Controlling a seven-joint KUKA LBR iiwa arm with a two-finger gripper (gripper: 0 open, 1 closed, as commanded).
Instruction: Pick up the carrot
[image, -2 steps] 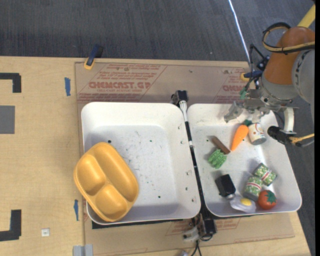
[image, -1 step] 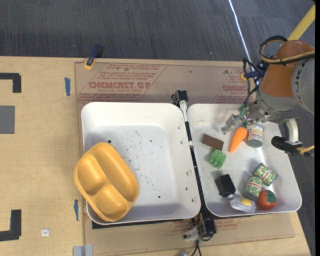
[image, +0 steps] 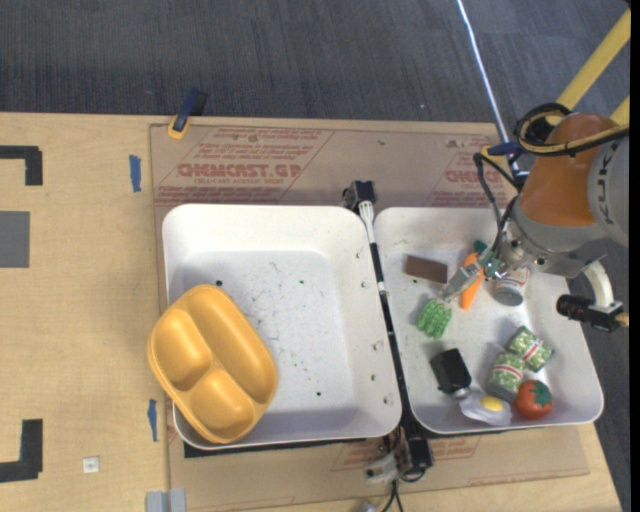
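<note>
From above, the hand (image: 487, 268) comes down over the right bin (image: 590, 400), the arm's grey and orange bulk covering its upper part, so I cannot tell how it is set or whether it has hold of anything. The carrot (image: 468, 283) lies slantwise just beside it, near the bin's upper middle. One brown block (image: 426, 268), one green piece (image: 434, 318), one black block (image: 451, 369), one tomato (image: 534, 398) and two green-and-white packets (image: 518, 361) share that bin. The left bin (image: 300, 225) bears one yellow divided tray (image: 211, 362) overhanging its lower left corner. Both bins rest on cardboard on a pale wooden desk (image: 70, 330); dark carpet lies beyond.
</note>
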